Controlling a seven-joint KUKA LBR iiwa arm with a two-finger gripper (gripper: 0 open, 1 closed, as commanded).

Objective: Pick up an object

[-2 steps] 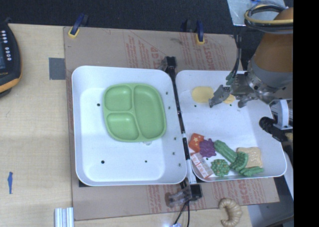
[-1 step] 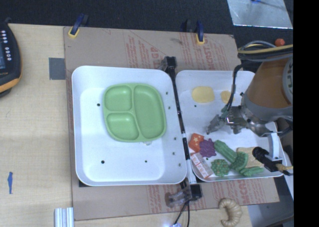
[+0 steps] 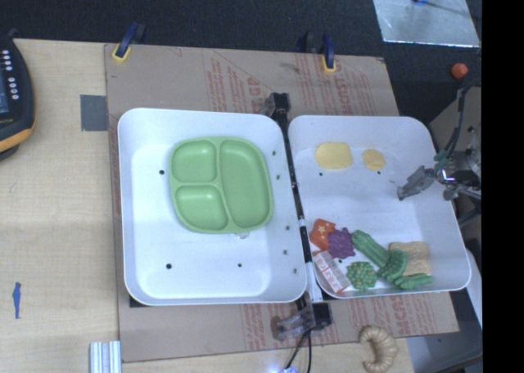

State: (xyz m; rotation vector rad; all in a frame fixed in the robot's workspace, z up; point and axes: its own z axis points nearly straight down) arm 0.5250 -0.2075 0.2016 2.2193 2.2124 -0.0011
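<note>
Two fingers of the gripper (image 3: 422, 181) stood apart, holding nothing; the approach needed lowering toward the yellow pieces (image 3: 333, 155) just beside.

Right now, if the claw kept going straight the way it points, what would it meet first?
The claw points left and slightly down over the right white bin. Bare bin floor lies ahead first; the pile of toy food sits off to the side. Its height is unclear from this slant.

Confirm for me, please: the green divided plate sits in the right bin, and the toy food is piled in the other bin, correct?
Not quite. The camera view shows the green divided plate in the left bin, not the right one. The toy food is piled in the other bin, the right bin, along its near edge.
</note>
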